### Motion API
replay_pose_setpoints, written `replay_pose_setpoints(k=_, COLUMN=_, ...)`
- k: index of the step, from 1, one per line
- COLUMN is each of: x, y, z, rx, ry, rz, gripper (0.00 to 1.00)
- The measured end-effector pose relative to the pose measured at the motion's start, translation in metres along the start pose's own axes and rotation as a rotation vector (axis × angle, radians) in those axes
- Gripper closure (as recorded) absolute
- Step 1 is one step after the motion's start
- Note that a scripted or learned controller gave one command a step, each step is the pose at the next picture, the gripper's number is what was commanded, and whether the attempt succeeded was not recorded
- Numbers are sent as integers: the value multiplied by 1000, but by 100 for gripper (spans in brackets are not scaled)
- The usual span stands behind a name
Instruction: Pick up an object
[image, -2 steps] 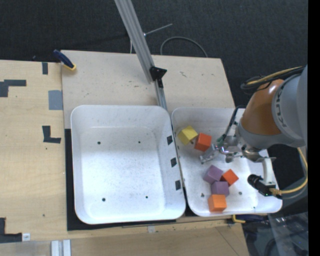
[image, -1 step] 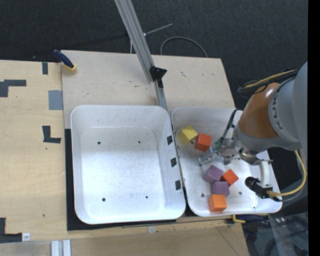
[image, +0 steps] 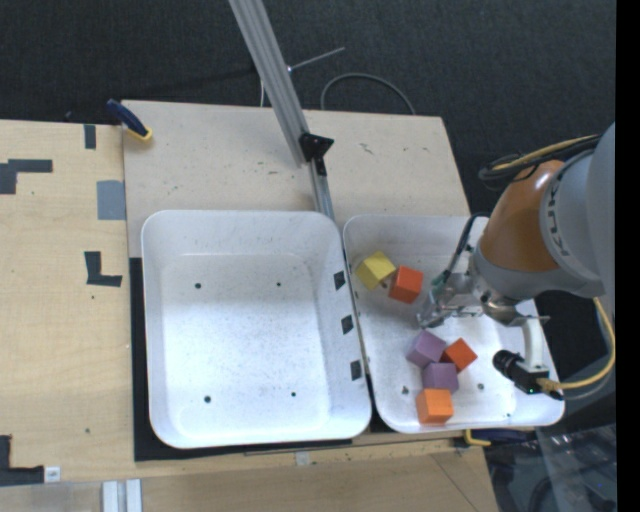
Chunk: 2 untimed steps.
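Six small blocks (image: 428, 349) lie in the right bin (image: 395, 415); nearest the gripper (image: 437, 308), an orange one (image: 406, 284) at ten o'clock and a purple one at six. Gripper hovers between them holding nothing, finger spacing not discernible. Approach step, by my reckoning; next it must settle over one block and descend.

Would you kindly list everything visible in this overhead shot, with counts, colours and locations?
white bins: two, side by side on the bench; the blocks all lie in the right bin
yellow block: one, upper left of the right bin
orange blocks: three; one touching the yellow block, one mid-bin, one near the front rim
purple blocks: two, mid-bin, the second just below the first
metal rail: one, grey, slanting down from the top to between the bins
clamp: one, blue and yellow, top left of the bench
arm: one, grey with orange band, from the right
hand: one, above the right bin's middle, over the blocks
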<state>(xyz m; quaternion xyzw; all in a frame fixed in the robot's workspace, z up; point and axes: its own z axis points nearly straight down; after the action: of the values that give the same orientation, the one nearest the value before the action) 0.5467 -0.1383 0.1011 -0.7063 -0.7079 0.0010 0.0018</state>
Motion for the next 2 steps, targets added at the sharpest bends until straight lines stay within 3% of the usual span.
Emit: replay_pose_setpoints(k=2, x=-4, y=3, z=-126, rx=-10, ry=-3, rz=1, gripper=100)
